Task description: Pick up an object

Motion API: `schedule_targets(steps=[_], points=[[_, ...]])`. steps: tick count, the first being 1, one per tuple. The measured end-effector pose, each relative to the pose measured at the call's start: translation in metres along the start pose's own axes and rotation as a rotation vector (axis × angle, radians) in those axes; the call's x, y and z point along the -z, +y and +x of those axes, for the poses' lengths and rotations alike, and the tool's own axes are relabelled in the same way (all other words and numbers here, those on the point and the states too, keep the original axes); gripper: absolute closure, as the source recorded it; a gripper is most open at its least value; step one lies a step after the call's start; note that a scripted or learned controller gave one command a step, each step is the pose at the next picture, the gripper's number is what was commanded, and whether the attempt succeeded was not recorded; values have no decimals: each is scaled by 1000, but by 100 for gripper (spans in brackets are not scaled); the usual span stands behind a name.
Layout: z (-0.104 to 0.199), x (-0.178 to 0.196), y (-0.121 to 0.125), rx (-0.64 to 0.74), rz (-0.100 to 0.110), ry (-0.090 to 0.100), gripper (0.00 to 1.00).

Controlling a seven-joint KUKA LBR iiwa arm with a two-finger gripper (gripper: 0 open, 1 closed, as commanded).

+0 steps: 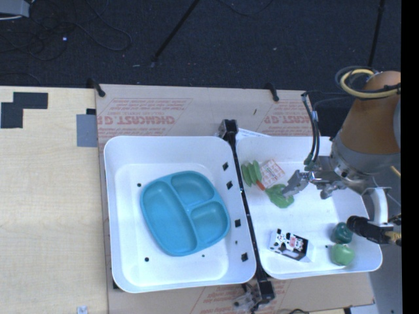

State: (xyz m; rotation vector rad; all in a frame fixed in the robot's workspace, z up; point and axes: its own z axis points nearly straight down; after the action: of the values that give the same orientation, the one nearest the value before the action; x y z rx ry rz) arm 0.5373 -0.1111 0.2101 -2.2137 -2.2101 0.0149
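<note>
My gripper [294,184] reaches in from the right over the right bin [321,270], low above its middle. Its tip is right beside a bright green lump [282,197], touching it or just over it; I cannot tell which. Left of that lie a green ridged piece [251,173] and a small white and red packet [271,171]. A black and white patterned item [289,243] rests near the bin's front. At the bin's right front corner sit a dark green round object [340,231] and a light green ball [342,255].
The left bin [124,175] holds a blue divided plate [185,211]. A black divider [238,195] runs between the two bins. The arm's orange band [372,120] and grey wrist hang over the right bin's right side.
</note>
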Motion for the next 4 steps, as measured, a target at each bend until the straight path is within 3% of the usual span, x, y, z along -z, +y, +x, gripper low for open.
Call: schedule_targets(steps=[1,4], points=[[0,7,2,2,-12,-2,0],[9,-125,-1,0,-10,-1,0]])
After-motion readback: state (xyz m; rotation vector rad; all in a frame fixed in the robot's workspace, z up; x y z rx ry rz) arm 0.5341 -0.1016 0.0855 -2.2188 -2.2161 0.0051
